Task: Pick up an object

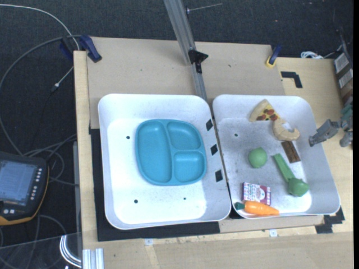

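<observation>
The right bin (235, 110) holds several items. A pizza slice (263, 111) lies at the back, with a beige bitten pastry (286, 130) and a brown bar (290, 150) just in front of it. A green ball (258, 158) rests mid-bin and a green long-handled toy (291, 178) lies to its right. At the front edge are a red-and-white carton (256, 193) and an orange carrot (261, 208). My gripper (332, 138) hangs over the bin's right rim, right of the pastry. Its fingers are open and hold nothing.
The left bin (115, 167) contains a blue divided plate (170, 151). A metal post (182, 24) slants in from the back toward the gap between the bins. Blue clamps (90, 49) sit at the bench's far left corner. A handheld pendant (19, 186) lies off the bench at left.
</observation>
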